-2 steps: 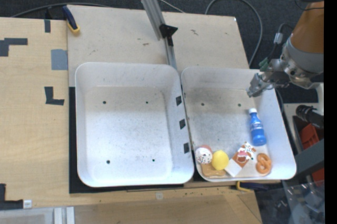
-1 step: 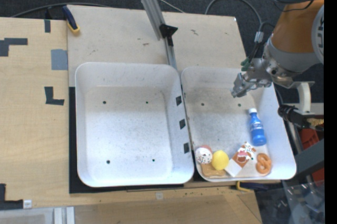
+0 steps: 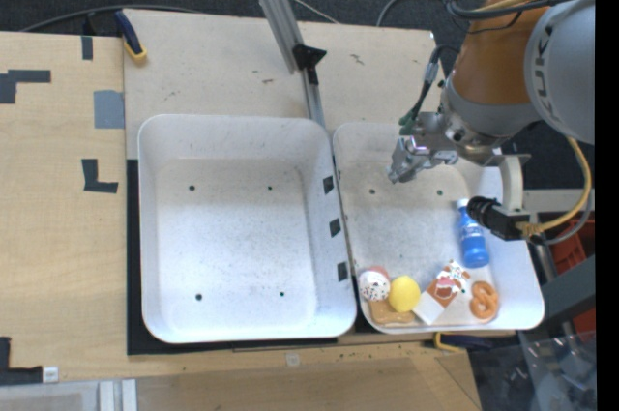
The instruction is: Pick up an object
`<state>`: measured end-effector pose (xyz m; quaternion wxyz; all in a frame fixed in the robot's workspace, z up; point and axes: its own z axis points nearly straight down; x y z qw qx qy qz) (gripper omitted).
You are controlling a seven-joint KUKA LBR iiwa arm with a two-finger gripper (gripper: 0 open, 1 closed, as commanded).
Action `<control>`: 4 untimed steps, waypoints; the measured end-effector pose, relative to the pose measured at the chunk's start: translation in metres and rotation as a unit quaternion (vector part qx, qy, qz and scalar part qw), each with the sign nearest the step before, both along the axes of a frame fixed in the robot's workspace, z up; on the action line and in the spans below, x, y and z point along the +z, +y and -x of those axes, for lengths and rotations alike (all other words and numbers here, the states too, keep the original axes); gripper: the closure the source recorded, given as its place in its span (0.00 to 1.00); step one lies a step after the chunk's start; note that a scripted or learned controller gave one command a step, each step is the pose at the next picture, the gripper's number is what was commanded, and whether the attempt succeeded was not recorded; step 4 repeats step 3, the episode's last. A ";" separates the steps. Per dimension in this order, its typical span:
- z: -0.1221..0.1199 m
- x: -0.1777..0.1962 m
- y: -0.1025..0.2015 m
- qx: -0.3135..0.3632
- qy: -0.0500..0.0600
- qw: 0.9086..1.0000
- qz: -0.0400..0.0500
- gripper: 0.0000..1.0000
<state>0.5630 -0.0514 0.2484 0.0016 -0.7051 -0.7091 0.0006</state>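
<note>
The gripper point(image 3: 404, 167) hangs over the upper part of the right bin point(image 3: 382, 225), and honestly whether it's released or clenched can't be told from this angle. Nothing is visibly in it. All the pickable stuff is bunched along the bin's near edge: a blue bottle point(image 3: 473, 241), a yellow ball point(image 3: 404, 292), a speckled ball point(image 3: 374, 284), a pretzel-looking thing point(image 3: 484, 300). The risk is probably the clutter. Everything's touching down there, so a grab could easily nudge neighbours or pinch the bin wall instead.
</note>
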 end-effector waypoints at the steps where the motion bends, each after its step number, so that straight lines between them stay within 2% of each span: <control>1: -0.001 -0.011 0.047 0.000 0.000 1.000 0.000 1.00; 2: -0.010 -0.005 0.101 0.001 -0.001 1.000 0.000 1.00; 3: -0.030 -0.014 0.147 0.000 -0.001 1.000 0.000 1.00; 4: -0.030 -0.014 0.147 0.000 -0.001 1.000 0.000 1.00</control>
